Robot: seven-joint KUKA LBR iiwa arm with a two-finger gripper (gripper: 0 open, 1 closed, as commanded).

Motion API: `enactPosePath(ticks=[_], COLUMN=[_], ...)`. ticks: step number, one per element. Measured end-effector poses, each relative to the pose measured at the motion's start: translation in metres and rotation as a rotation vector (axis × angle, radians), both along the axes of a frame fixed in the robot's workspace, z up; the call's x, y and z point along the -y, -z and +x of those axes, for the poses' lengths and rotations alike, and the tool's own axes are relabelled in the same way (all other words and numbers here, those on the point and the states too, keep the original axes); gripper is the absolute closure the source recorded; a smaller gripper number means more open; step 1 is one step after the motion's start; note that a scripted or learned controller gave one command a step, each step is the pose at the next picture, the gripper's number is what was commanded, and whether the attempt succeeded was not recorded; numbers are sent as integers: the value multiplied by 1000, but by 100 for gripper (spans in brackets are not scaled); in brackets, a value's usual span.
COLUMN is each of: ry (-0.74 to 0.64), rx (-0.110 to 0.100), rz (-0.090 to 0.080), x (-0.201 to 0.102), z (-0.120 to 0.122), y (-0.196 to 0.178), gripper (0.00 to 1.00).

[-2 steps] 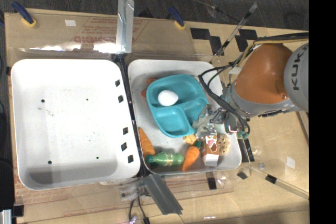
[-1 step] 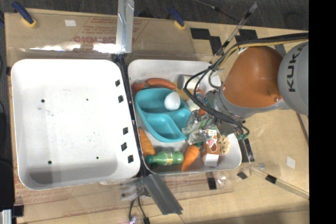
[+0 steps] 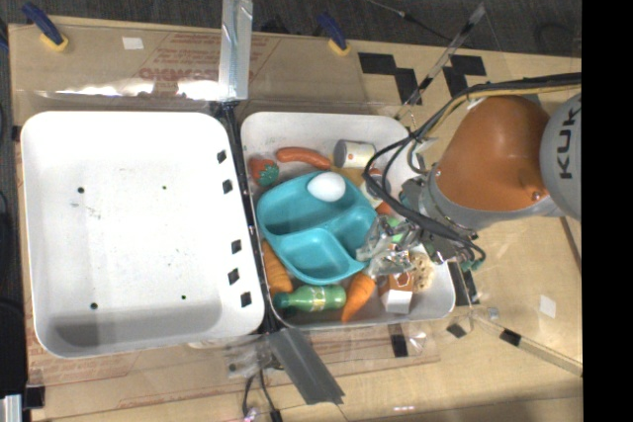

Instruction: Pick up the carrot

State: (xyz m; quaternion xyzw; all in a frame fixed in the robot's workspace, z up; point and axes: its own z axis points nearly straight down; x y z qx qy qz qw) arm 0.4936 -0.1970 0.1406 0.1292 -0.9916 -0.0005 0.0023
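Observation:
An orange carrot (image 3: pixel 358 296) lies tilted near the front edge of the right bin (image 3: pixel 297 126), between a green bottle (image 3: pixel 315 297) and a small white block (image 3: pixel 399 301). My gripper (image 3: pixel 391 249) hangs low over the bin's right side, just above and right of the carrot, beside the teal dish (image 3: pixel 315 230). Cables and clutter around the gripper's tip blur its outline. The arm's orange band (image 3: pixel 490 158) sits above it to the right.
The teal divided dish holds a white egg (image 3: pixel 326 186). A red-orange sausage (image 3: pixel 303 155) and a small can (image 3: pixel 353 153) lie at the bin's back. Another orange piece (image 3: pixel 276 269) lies along the left wall. The left bin (image 3: pixel 119 128) stands alongside.

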Motion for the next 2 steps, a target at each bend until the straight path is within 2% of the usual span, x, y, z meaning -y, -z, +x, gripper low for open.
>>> enactPosePath(ticks=[1,2], ry=[-208,-490], rx=[7,5], rz=[-2,-3], x=[-10,-6], z=[2,39], y=[-26,-66], gripper=[100,100])
